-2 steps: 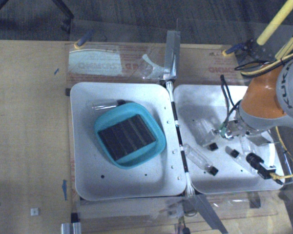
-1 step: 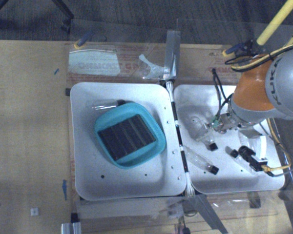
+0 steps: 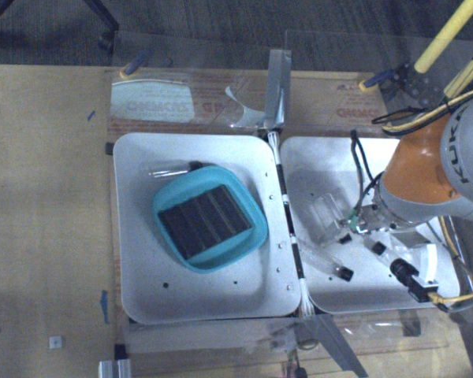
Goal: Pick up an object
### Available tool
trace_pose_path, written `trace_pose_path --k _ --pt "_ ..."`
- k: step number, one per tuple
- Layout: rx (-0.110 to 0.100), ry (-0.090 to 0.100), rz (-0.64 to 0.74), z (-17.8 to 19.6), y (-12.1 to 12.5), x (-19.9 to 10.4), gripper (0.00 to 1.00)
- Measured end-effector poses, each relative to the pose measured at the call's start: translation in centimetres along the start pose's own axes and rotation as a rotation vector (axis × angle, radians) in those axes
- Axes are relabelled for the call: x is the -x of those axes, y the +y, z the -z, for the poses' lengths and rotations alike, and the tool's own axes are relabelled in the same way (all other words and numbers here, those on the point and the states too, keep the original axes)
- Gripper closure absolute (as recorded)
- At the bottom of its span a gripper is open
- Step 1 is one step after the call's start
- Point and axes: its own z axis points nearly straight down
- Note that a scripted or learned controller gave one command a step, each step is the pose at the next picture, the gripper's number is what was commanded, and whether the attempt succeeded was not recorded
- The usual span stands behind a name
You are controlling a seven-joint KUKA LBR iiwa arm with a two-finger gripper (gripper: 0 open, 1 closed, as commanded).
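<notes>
Seemingly nothing is being lifted yet: nearest the bench's front edge, small dark pieces (image 3: 344, 273) are lying loose on the floor of the right bin (image 3: 315, 290), while the teal tray (image 3: 210, 217) with its dark ribbed insert is sitting untouched in the middle of the left bin (image 3: 134, 235), so the whole pick is remaining to be done. Farther back, the arm (image 3: 426, 176) is reaching in from the bench's right edge and bending down over the right bin, its claw (image 3: 361, 220) hanging close beside a clear, crumpled plastic item (image 3: 328, 213); whether the claw is open or closed I cannot tell.
</notes>
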Motion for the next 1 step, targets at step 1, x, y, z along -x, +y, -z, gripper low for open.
trace_pose_path --k 1 --pt "-0.001 0.000 0.111 -0.13 5.13 3.64 0.00"
